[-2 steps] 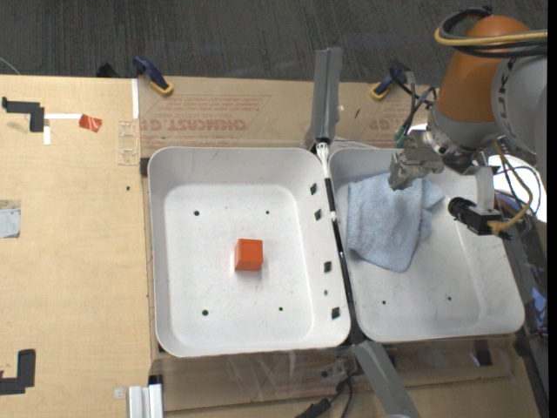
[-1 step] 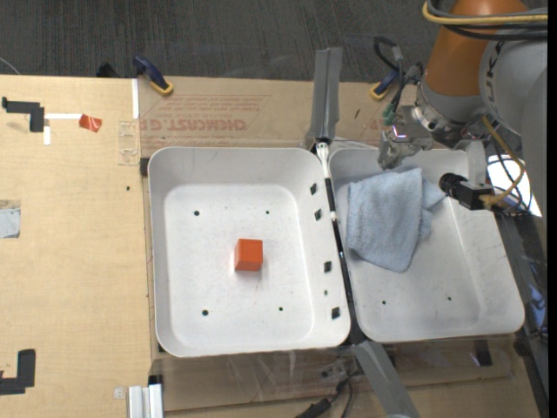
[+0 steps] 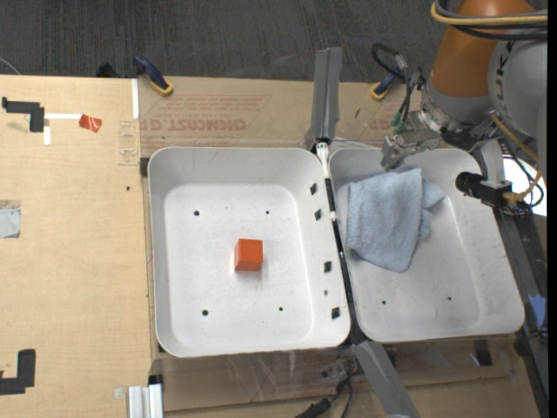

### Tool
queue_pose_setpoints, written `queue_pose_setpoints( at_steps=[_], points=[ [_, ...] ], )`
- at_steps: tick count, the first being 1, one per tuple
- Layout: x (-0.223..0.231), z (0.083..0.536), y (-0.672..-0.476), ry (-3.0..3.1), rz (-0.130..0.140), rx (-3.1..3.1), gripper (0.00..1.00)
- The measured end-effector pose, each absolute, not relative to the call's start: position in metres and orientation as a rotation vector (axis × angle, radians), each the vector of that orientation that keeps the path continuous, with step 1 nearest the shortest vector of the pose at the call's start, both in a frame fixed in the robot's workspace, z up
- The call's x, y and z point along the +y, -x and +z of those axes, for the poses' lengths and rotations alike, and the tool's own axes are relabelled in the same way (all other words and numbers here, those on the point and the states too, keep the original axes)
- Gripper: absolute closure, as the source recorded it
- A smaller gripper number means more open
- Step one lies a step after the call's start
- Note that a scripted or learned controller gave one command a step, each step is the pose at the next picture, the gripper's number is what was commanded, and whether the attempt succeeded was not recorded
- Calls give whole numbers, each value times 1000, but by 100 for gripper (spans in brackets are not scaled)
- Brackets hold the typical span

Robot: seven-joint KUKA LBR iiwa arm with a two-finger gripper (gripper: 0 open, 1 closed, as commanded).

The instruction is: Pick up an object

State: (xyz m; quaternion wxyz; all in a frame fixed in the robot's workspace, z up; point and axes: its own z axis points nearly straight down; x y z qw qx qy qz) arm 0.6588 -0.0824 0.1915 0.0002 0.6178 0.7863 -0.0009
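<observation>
A crumpled blue-grey cloth (image 3: 387, 220) lies in the right bin (image 3: 470, 312), against its left wall and toward the back. My gripper (image 3: 397, 157) hangs right over the cloth's upper edge, at the bin's back left, and its tip meets or nearly meets the fabric there. A small orange-red block (image 3: 249, 255) sits alone near the middle of the left bin (image 3: 187, 320), far from the gripper.
A grey divider bar (image 3: 328, 103) runs between the two bins. The arm's orange band (image 3: 474, 33) and cables crowd the right bin's back right corner. Clamps (image 3: 155, 77) hold the cardboard at the back. A small red item (image 3: 90, 123) lies on the wooden bench at left.
</observation>
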Motion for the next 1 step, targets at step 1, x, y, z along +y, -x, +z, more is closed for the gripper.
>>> queue_pose_setpoints(
  at_steps=[1],
  points=[
    [-23, 191, -659, -2111, -3, 2327, 100]
  ],
)
